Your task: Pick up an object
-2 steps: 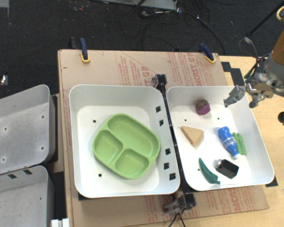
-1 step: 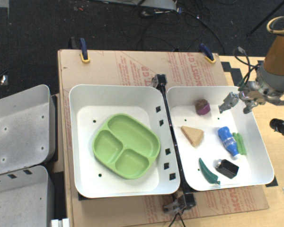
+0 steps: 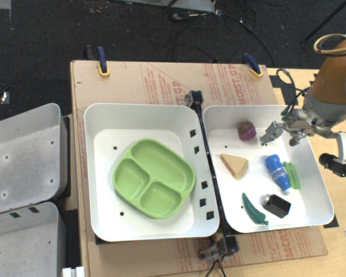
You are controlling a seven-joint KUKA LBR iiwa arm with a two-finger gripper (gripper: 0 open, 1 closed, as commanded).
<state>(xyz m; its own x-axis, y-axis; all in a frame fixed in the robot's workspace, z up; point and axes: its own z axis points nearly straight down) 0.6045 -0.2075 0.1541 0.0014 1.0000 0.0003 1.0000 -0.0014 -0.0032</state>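
The desk (image 3: 161,85) (brown board, clamped at twelve o'clock) is covered by two white bins: left bin (image 3: 98,154) at nine o'clock, right bin (image 3: 314,198) at three.

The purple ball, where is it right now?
The purple ball lies in the right bin, near its far wall, above the tan wedge and left of the gripper.

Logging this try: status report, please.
End effector over right bin, nothing held. Purple ball nearest, beside it. Blue bottle just below. No obstruction.
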